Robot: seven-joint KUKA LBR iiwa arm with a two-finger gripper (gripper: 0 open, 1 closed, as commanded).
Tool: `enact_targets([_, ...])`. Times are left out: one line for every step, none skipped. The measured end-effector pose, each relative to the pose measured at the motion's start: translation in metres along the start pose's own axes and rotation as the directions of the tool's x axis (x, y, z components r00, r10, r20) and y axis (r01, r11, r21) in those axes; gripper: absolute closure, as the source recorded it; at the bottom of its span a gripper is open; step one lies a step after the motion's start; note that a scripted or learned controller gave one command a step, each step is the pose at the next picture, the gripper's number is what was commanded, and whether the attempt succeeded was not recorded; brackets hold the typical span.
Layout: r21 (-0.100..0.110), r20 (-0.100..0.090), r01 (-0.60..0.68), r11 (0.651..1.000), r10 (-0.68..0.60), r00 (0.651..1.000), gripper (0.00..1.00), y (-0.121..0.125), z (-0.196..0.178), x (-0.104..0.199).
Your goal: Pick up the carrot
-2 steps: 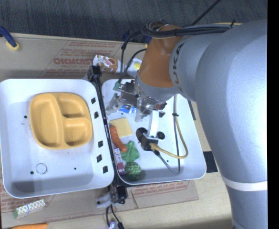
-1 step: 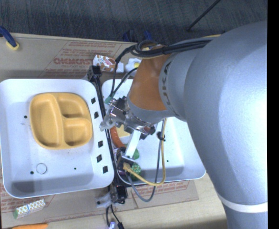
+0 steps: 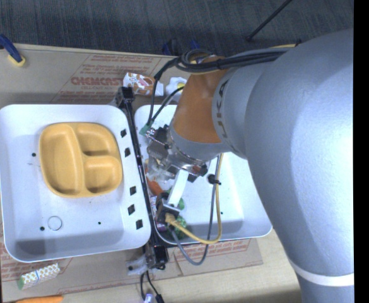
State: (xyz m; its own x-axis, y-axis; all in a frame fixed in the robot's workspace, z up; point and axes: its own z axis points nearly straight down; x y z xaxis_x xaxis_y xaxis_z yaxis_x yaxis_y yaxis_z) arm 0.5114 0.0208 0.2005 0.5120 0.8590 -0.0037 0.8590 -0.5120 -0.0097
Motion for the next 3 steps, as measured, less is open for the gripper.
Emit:
enact_targets([-0.003,0.000,0.279,0.960,-0.279,0.960,1.00,-0.053,0.003,0.018])
enact_targets([-0.003,-0.001,0.195,0.981,-0.195,0.981,1.00,-0.043,0.010,0.003])
enact_targets([-0.006,-0.002,0.125,0.992,-0.125,0.992,1.00,-0.035,-0.061,-0.010])
